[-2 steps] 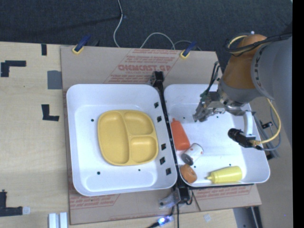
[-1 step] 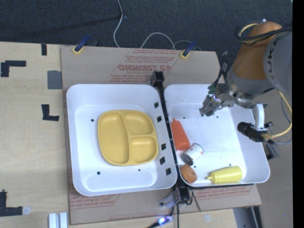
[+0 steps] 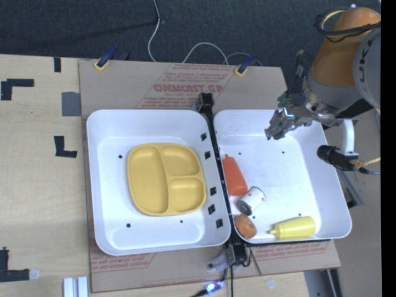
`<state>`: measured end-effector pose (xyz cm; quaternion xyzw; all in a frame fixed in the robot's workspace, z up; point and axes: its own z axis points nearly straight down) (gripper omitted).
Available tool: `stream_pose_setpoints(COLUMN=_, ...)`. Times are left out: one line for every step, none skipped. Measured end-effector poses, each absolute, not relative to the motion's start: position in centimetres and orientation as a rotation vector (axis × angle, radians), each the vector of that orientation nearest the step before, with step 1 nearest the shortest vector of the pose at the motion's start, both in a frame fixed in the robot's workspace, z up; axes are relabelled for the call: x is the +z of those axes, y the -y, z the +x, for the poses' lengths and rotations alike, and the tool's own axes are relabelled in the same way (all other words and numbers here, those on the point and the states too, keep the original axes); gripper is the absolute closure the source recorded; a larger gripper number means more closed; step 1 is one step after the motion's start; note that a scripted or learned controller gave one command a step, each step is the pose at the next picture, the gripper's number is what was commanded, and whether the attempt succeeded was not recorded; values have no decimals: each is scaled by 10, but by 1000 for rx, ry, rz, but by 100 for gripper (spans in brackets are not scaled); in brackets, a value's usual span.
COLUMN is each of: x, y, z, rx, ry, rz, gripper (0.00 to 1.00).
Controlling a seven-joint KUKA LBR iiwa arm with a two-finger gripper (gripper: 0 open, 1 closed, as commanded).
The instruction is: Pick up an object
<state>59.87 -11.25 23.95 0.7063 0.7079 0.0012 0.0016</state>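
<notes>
- Overhead, the camera view looks down at a slant on two shallow white bins set side by side on a brown cardboard sheet (image 3: pixel 185 85) printed with red lettering.
- Centre-left of the frame: the left bin (image 3: pixel 102 135) holds a yellow divided plate (image 3: pixel 166 179) with three compartments, lying flat near the bin's middle.
- Centre-right: the right bin (image 3: pixel 322 190) holds four things, all toward its lower left.
- An orange bottle-shaped item (image 3: pixel 234 174) lies just beside the divider between the bins.
- Below it sits a small white and dark object (image 3: pixel 251 198), too blurred to name with confidence; it may be a little cup on its side.
- An orange-brown round object (image 3: pixel 246 227) rests at the bin's lower left corner, near the white one.
- A yellow squeeze bottle (image 3: pixel 292 228) lies on its side along the bin's lower edge.
- Upper right: the grey arm (image 3: pixel 346 48) reaches in, and the gripper (image 3: pixel 276 130) hangs over the right bin's upper part, well apart from all four items.
- Whether its tips are spread or closed cannot be told at this angle; nothing shows between them.
</notes>
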Motion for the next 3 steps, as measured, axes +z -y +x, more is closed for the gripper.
stream_pose_setpoints(x=244, y=57, z=602, rx=2, ry=-2230, rz=2215, gripper=100)
stream_pose_setpoints(x=227, y=3, z=612, rx=-2, ry=-2230, rz=2217, gripper=100)
stream_pose_setpoints(x=233, y=-49, z=627, rx=1, ry=-2230, rz=2215, gripper=100)
